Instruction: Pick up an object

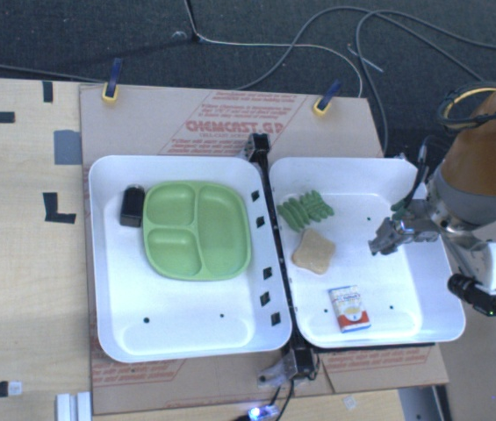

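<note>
The right bin (366, 178) holds a green ridged piece (305, 209) at its upper left, a tan sponge-like block (314, 252) just below that, and a small red-and-white box (349, 309) near the front wall. My gripper (386, 239) hangs over the right part of this bin, to the right of the tan block and apart from all three things. Nothing shows between its fingertips.
The left bin (111, 261) carries a green divided plate (197, 230) and a small black block (132, 206) at the plate's left. A black divider with clips (269, 253) runs between the bins. Cables trail across the dark floor behind the bench.
</note>
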Motion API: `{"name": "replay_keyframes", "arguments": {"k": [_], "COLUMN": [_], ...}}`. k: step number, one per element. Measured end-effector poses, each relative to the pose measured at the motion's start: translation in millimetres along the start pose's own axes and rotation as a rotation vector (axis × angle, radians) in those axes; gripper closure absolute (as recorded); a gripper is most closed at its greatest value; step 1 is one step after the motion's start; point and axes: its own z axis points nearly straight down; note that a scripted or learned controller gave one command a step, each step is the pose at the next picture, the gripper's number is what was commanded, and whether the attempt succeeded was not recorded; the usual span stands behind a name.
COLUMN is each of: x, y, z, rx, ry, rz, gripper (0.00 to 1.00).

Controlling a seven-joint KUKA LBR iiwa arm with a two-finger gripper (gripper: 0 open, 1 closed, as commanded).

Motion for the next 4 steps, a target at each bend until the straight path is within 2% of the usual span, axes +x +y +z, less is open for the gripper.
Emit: {"name": "replay_keyframes", "arguments": {"k": [1,2,4], "x": [0.0,51.0,154.8], "y": [0.8,26.4,57.3], "z": [-51.6,-49.8,-49.1], "rx": [-0.001,0.001,0.002], "ry": [-0.001,0.001,0.0], "rz": [0.0,-0.005,-0.003], "gripper": [1.0,1.0,1.0]}}
